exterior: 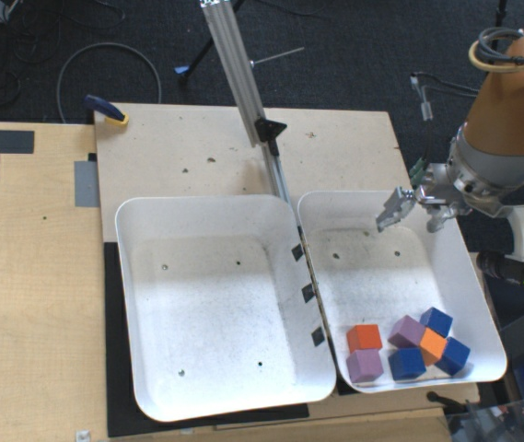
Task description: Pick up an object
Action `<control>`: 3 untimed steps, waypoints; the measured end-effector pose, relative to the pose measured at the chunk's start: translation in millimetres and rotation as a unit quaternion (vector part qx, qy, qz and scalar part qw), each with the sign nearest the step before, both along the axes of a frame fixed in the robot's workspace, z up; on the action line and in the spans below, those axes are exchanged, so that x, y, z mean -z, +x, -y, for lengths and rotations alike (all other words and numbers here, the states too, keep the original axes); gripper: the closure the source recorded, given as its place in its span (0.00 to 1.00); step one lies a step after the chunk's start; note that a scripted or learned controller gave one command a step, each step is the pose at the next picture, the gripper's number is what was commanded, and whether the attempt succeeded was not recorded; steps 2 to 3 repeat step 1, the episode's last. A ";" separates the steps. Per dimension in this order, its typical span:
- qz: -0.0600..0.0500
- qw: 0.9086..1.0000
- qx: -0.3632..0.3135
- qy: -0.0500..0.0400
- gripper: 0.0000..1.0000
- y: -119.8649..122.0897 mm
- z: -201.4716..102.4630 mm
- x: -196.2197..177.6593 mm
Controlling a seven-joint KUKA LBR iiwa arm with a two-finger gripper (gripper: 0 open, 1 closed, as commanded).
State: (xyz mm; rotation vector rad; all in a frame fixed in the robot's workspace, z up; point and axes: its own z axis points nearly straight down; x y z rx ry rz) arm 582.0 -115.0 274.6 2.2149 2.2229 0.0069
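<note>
A: Looking down at the counter (197,145), where do you see the arm (496,127)?

B: It comes in from the right, with the orange band high and the grey wrist below it. The pincer (396,212) hangs over the far part of the right bin (335,212), near that bin's back rim.

A: Has it got hold of anything?

B: Nothing shows between its fingers. How far apart they stand I cannot tell; the metal tips are small and blur into one pale shape against the white floor.

A: And the things to pick up?

B: All in the near right corner of the right bin, well apart from the pincer. There is an orange block (365,337) with a purple block (365,366) just in front of it. To their right lies a second purple block (408,331), a blue block (407,364), a smaller orange block (433,345), another blue block (437,320) behind that, and a third blue block (455,355) nearest the rim. They sit packed together, several touching.

A: What of the left bin (151,247)?

B: Its white floor is speckled with dark marks. It sits touching the right bin along a shared edge, where small black clips (307,292) show.

A: Anything else?

B: A slanted aluminium post (234,63) rises from behind the bins, and a blue-handled clamp (105,109) sits at the counter's far left corner.
</note>
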 end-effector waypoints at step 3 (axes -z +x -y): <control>-0.002 1.000 -0.002 0.001 0.00 -1.5 -83.1 -27.9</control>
